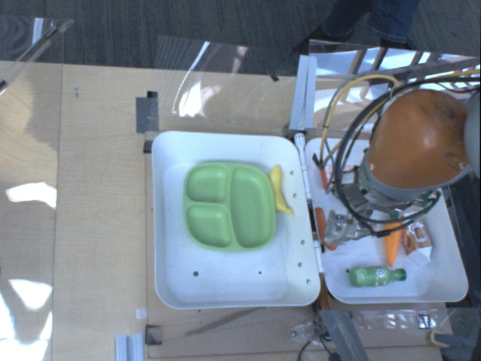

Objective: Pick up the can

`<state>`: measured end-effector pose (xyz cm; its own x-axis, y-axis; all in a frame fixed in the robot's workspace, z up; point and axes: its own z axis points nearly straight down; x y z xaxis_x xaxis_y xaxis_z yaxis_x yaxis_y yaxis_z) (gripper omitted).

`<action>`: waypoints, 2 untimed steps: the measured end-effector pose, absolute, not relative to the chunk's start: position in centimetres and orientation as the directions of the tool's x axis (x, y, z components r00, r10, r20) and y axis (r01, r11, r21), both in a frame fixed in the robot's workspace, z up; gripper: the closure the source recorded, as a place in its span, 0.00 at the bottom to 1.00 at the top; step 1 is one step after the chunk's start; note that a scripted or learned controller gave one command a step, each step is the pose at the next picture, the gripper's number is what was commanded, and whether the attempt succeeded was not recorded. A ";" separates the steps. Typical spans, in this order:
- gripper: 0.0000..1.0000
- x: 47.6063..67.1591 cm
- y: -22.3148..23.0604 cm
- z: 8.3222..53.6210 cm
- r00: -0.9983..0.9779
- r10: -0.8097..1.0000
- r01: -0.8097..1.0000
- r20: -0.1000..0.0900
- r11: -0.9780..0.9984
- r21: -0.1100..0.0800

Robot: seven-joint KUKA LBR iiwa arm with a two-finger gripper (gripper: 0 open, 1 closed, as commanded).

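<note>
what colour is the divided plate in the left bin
Light green, seen clearly in the camera view: the plate lies in the left bin.

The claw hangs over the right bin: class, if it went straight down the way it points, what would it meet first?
Probably the bare floor of the right bin, just above the green bottle. The claw points downward, but depth is hard to judge here.

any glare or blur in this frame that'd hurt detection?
Camera view: bright glare patches on the clear panels left of the left bin and behind it; the green plate and banana are evenly lit and fairly sharp; the arm shadows and hides much of the right bin.
</note>
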<state>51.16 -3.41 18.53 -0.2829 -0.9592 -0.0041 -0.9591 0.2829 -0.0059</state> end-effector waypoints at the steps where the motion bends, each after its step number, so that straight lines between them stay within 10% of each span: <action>1: 1.00 55.2 -12.0 37.7 -0.603 -0.797 -0.797 -0.008 0.603 -0.012; 2: 1.00 57.1 -19.9 41.3 -0.667 -0.745 -0.745 -0.008 0.667 -0.012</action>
